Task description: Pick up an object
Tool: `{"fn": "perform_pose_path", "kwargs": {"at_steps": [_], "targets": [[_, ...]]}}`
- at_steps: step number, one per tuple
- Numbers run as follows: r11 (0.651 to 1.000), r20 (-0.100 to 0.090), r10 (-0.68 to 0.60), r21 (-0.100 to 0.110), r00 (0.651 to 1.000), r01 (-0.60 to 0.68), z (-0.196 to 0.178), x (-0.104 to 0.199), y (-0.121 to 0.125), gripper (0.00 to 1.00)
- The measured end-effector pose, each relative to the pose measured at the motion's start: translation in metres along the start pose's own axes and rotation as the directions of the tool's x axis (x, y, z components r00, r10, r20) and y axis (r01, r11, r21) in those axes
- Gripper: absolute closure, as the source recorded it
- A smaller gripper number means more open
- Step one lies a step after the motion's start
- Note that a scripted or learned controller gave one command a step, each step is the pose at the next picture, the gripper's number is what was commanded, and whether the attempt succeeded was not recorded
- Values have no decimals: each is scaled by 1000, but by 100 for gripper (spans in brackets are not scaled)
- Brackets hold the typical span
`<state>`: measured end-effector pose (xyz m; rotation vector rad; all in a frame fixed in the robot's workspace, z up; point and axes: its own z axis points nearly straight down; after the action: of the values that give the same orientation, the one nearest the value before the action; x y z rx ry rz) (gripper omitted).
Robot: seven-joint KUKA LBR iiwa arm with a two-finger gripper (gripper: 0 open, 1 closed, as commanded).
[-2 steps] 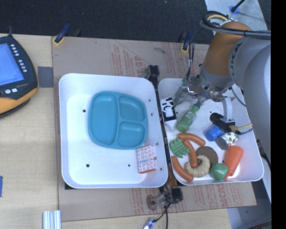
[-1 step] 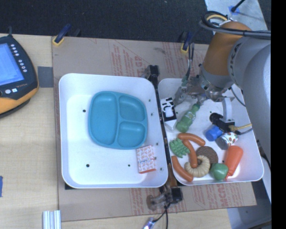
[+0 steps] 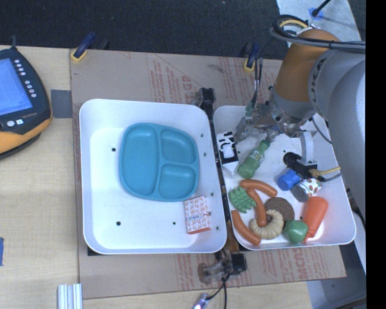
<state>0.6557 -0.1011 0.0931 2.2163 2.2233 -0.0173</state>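
Green toy bottle [image 3: 253, 160] lies tilted in the right bin [image 3: 345, 235], near that bin's far left part, its slim neck pointing up toward the tool [image 3: 265, 129] and its rounder base toward the near side. It is pale green with a slightly lighter neck. The tool hangs over the far end of the right bin, just above the bottle's neck; its dark metal parts crowd together there and I cannot tell whether it is spread or pressed together, nor whether it touches the bottle.

Beside the bottle, against the wall between the bins, sits a black-and-white label [image 3: 228, 148]; its marks are too small to read. A small packet [image 3: 197, 214] with red print on white lies in the near right corner of the left bin [image 3: 96, 179]; its writing is also unreadable. A blue divided plate [image 3: 159, 161] lies in the middle of that bin.

Nearer in the right bin are two orange sausages [image 3: 258, 188], a brown ring-shaped piece [image 3: 270, 224], a carrot [image 3: 315, 215], a blue block [image 3: 288, 179] and a green leafy piece [image 3: 240, 199]. On the worktop [image 3: 32, 217] at far left rests a control pendant [image 3: 9, 102] with a blue screen.
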Motion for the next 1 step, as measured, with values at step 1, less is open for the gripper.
{"fn": "perform_pose_path", "kwargs": {"at_steps": [1], "targets": [[1000, 2, 2, 1, 1000, -2, 0, 1, 0, 0]]}}
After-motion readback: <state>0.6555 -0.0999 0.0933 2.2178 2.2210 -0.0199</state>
